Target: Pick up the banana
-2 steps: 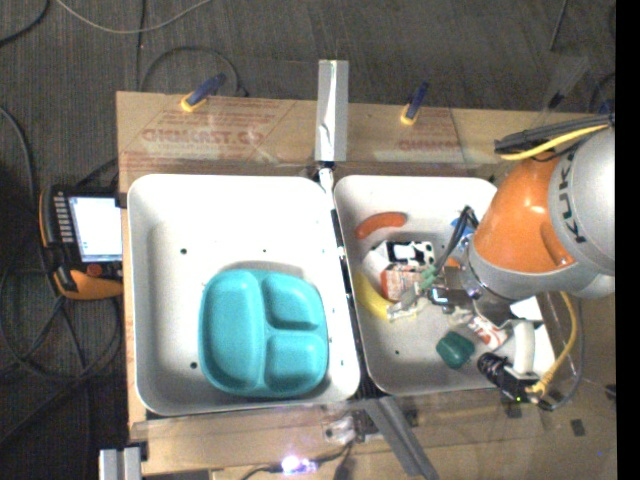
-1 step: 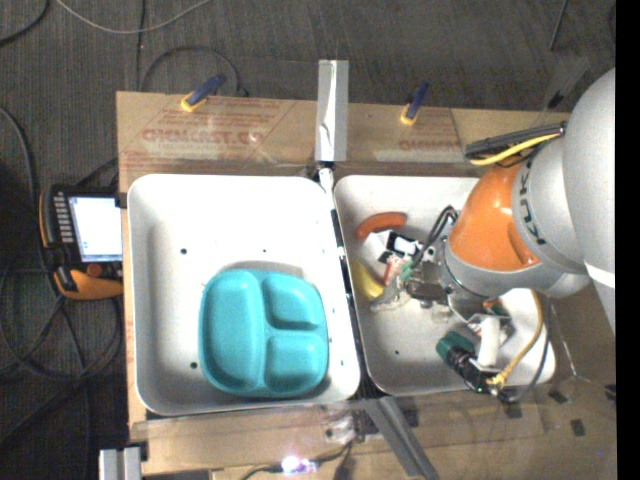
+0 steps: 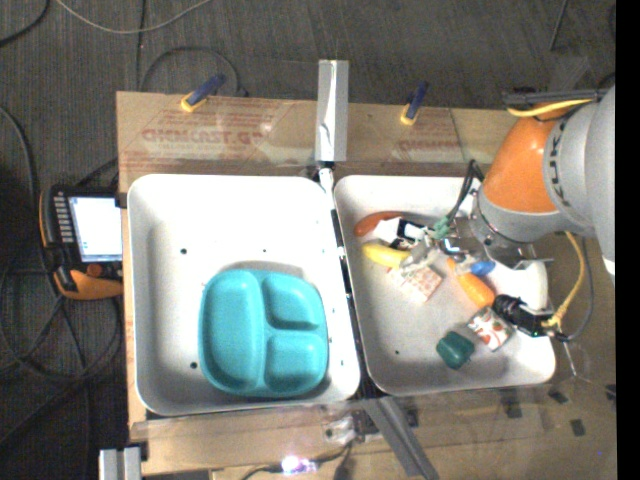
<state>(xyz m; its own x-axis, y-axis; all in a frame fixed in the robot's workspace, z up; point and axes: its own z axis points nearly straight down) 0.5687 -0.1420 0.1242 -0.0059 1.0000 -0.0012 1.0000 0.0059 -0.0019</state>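
banana (image 3: 383, 256) crowded by carrot (image 3: 476, 289), card (image 3: 421, 282)

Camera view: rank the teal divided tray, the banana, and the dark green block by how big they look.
1. Teal divided tray, by far the largest.
2. Banana, partly covered by the gripper, so its full length is unsure.
3. Dark green block, smallest.

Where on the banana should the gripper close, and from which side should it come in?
Judging by its pose, across the middle of the banana, coming from above. It lies flat and long in the right bin, its right end crowded by the gripper and a small packet.
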